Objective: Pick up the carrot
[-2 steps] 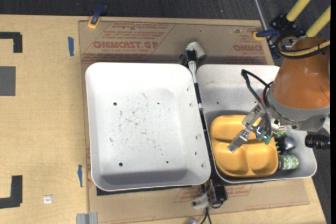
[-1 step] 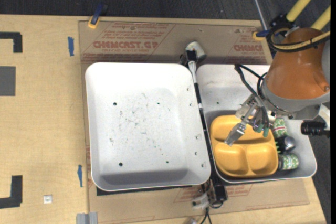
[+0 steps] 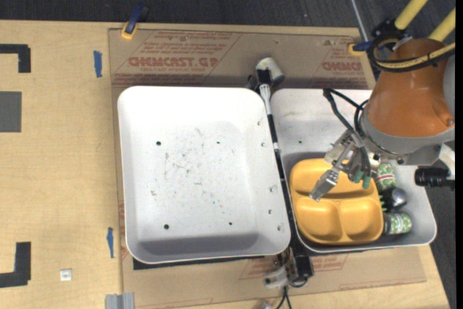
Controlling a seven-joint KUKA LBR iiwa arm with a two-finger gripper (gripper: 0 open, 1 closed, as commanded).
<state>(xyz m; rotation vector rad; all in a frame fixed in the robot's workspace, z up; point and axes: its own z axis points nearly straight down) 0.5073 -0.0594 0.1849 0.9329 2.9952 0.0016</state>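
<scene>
Since the left bin [image 3: 145, 112] is just scuffed white floor, all the action is further over. In the right bin [image 3: 304, 119] a chunky yellow two-lobed thing [image 3: 347, 217] takes up most of the near half. The gripper [image 3: 334, 174] hangs right over its top edge, maybe touching it. Honestly I can't tell whether it's wide or narrow from this angle. The carrot [image 3: 366, 183], if that's what the thin orange sliver tucked just beside the gripper is, sits between the yellow thing and some green cans [image 3: 396, 222] at the far right, under the arm [image 3: 409, 94]. So my read: reach is done, nothing visibly held, and the grab and lift are still to go.
</scene>
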